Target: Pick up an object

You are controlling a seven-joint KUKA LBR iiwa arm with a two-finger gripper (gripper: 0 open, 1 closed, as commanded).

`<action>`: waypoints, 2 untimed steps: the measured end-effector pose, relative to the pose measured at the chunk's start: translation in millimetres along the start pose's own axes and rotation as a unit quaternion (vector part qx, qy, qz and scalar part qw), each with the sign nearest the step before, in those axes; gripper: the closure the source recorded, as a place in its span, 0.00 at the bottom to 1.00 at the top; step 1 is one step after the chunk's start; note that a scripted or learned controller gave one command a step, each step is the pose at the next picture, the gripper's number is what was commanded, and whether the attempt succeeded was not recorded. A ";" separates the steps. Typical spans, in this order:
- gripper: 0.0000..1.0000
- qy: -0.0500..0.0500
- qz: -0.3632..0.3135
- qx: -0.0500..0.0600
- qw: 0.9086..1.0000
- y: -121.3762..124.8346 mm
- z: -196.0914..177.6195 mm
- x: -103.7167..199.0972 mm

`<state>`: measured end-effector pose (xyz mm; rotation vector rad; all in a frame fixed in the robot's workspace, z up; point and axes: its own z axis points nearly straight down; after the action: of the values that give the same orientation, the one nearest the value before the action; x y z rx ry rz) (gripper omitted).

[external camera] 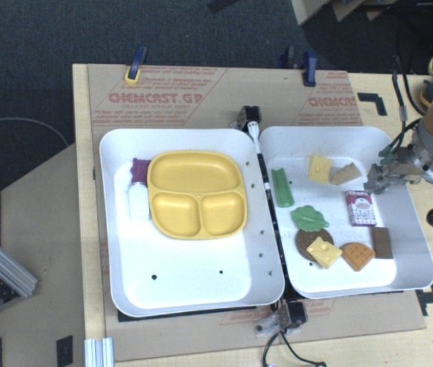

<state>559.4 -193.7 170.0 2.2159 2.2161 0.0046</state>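
Observation:
The right bin [408, 277] holds several small items: a yellow cheese block [320, 168], a tan piece [345, 173], a green stick [281, 187], a green leaf [309, 219], a brown disc [302, 242] with a yellow wedge [323, 251] on it, an orange waffle [356, 255], a brown bar [382, 242] and a red packet [360, 208]. My gripper [379, 177] reaches in from the right and hangs low over the bin's right side, just right of the tan piece and above the red packet. Nothing is seen in its grasp.
The left bin [186, 281] carries a yellow divided plate [197, 193], with a purple object [140, 170] and a white bottle [138, 200] by its left edge. Clamps [134, 67] hold the brown board at the back. A black fitting [250, 117] sits between the bins.

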 end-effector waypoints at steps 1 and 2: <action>1.00 0.000 -0.001 0.000 1.000 2.0 -54.2 -0.7; 1.00 0.003 -0.002 0.005 1.000 -16.3 -48.9 45.0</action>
<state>542.7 -148.6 218.6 2.2202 2.2279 -0.0007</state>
